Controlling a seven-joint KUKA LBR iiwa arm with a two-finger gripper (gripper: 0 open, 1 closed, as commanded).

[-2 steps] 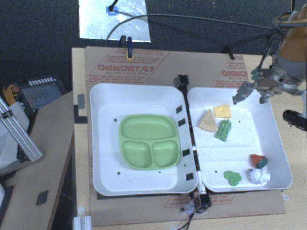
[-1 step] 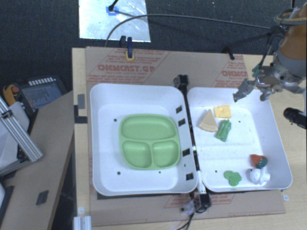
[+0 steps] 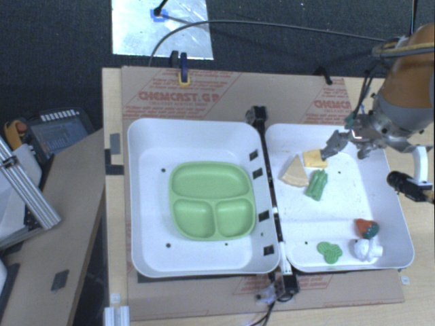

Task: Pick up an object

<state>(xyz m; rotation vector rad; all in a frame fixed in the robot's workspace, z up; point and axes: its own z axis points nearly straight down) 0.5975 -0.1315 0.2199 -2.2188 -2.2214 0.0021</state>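
Two white bins side by side on a bench; landmark is the divider (image 3: 266,182) between them. Left of the divider, the left bin (image 3: 146,141) holds a green tray (image 3: 211,200) with three compartments, sitting about mid-bin. Right of the divider, the right bin (image 3: 387,202) holds the loose items: a pale wedge (image 3: 294,172) just right of the divider in the upper half, a yellow piece (image 3: 313,158) touching its upper right edge, a green piece (image 3: 316,185) just right of the wedge and tilted slightly. Further right of the divider and low in the bin: a flat green piece (image 3: 330,251) near the bottom edge, a red piece (image 3: 365,227) and a white piece (image 3: 367,250) close together in the far lower corner, well apart from the wedge group. Arm (image 3: 408,80) comes in from the right over the upper part of the right bin; gripper (image 3: 338,143) hangs right of the divider, just above and right of the yellow piece, one finger pointing down-left toward it. Nothing visible between the fingers; whether they are spread or closed cannot be told at this angle. Contact with the yellow piece also unclear
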